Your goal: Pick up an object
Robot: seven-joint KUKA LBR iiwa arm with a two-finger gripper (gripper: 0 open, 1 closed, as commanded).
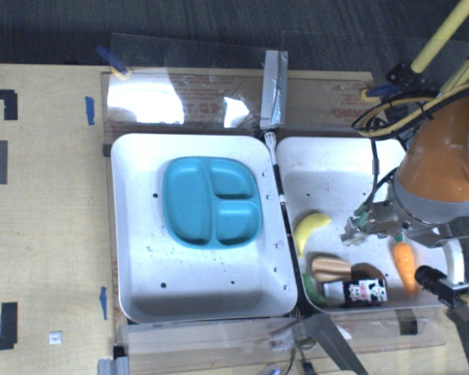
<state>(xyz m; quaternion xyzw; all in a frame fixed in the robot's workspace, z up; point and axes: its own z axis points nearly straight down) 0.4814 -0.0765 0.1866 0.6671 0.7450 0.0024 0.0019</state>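
Gripper hovering low inside right bin, fingers not resolving clearly — cannot tell whether parted or closed; nothing visibly lying between them. Candidate objects resting on bin floor: yellow banana just left of gripper, orange carrot to its right, tan bread roll and dark bottle below. Blue divided plate sitting in left bin. Judged progress — approach under way, grasp and lift remaining.
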